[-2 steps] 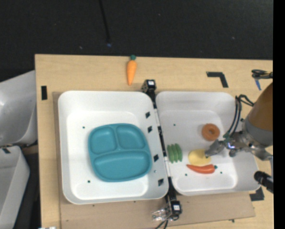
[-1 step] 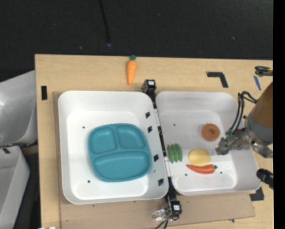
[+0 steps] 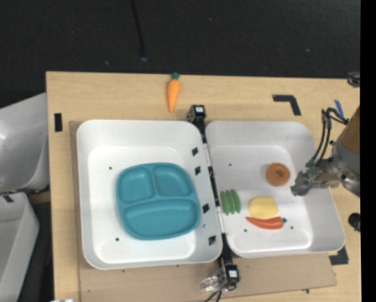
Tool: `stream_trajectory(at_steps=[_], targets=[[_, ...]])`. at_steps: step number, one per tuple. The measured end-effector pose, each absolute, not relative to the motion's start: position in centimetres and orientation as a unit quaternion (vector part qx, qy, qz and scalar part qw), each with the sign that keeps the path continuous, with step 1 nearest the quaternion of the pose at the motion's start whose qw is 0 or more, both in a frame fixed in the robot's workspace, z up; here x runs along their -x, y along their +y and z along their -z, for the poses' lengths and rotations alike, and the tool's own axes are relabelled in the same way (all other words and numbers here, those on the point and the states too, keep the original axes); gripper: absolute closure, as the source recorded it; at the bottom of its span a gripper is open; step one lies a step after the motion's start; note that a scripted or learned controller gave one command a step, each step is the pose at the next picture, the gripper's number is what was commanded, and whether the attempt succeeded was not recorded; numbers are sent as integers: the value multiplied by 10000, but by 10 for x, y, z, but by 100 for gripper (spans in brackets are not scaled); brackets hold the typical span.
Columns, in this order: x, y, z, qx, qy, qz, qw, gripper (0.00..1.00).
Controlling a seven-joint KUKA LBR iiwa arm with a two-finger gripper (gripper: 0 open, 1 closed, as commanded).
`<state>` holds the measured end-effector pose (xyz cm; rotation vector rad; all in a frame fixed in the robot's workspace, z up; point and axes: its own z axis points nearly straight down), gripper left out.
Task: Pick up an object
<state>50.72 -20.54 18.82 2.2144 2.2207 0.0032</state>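
Observation:
The right bin (image 3: pixel 301 137) holds a round brown-orange piece (image 3: pixel 277 173), a yellow piece (image 3: pixel 263 206), a red chili pepper (image 3: pixel 266 223) and a green ridged piece (image 3: pixel 230 201). My gripper (image 3: pixel 301 185) hangs over the right part of this bin, just right of the brown-orange piece and a little apart from it. Nothing shows between its fingertips. The arm reaches in from the right edge.
The left bin (image 3: pixel 93 150) holds a blue divided plate (image 3: pixel 157 200). An orange carrot (image 3: pixel 173 93) lies on the bench behind the bins. A small black clip (image 3: pixel 196 112) sits at the bins' shared back corner. Cables run along the arm at right.

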Motion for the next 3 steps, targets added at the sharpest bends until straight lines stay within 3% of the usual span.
stream_trajectory(at_steps=[1, 3], targets=[[-509, -207, -237, -7060, 7082, -15, 39, 100], [-555, -123, -229, -7052, 7090, -3, 11, 100]])
